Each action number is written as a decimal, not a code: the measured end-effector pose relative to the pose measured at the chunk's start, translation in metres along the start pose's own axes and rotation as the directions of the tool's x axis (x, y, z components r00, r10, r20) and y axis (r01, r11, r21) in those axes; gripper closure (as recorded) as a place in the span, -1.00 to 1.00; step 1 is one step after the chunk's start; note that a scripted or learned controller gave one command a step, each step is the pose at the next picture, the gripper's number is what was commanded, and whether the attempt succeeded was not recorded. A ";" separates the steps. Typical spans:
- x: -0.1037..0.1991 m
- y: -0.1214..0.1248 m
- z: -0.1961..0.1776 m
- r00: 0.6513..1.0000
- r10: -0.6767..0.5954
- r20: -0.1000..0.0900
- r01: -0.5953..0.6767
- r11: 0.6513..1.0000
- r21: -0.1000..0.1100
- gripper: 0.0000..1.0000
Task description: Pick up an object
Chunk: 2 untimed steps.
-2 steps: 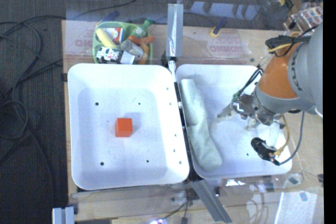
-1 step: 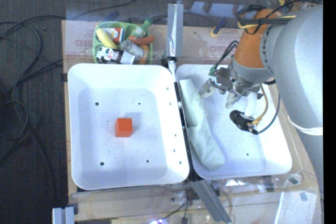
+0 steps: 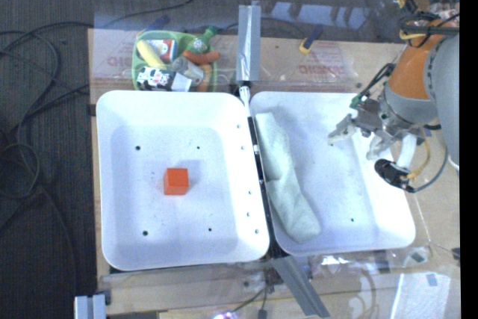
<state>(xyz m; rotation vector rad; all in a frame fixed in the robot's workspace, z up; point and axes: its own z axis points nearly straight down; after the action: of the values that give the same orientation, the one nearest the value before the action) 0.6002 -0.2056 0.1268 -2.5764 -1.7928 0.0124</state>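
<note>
Lowest in the frame, the white cloth (image 3: 286, 179) lies along the left wall of the right bin (image 3: 388, 231), long axis running top to bottom with its lower end angled slightly rightward. An orange cube (image 3: 176, 181) sits apart at the left bin's (image 3: 119, 250) centre. At right of frame the gripper (image 3: 357, 125) hovers over the right bin with fingers spread and nothing between them, so I judge this the approach step: next it must shift left over the cloth and descend.

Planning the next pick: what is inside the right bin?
A pale folded cloth lies along the right bin's left wall. The tool sits above the far right part. Anything under the cloth is hidden.
</note>
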 end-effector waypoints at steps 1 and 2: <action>0.012 0.017 -0.093 0.883 -0.470 0.001 0.470 0.883 -0.002 -1.00; -0.012 0.017 -0.123 0.966 -0.258 0.000 0.258 0.966 -0.002 -1.00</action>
<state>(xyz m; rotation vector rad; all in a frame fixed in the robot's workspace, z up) 0.6128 -0.2223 0.2493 -2.3220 -2.1127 0.0092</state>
